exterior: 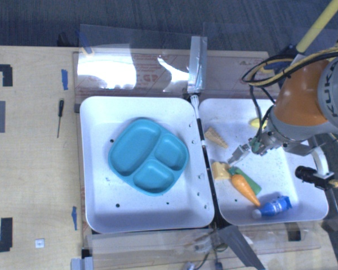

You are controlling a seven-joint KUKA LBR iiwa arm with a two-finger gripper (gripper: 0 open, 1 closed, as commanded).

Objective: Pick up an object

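My gripper [240, 152] hangs over the middle of the right bin [304, 190], pointing down and to the left. Just below and left of it lie a pale yellow piece [219, 170] and an orange carrot with a green top [245, 188]. A tan wedge [216, 137] rests up and left of the gripper, near the divider. Near the bin's front edge lies a blue bottle with a white cap [274, 206]. A small yellow thing [255, 121] peeks out from behind the wrist. I see nothing held in the gripper.
The left bin [96, 201] holds a blue divided plate [149, 155]. The arm's orange band [301, 97] and cables overhang the right bin's back right corner. A black part [307, 175] juts out near the bin's right wall.
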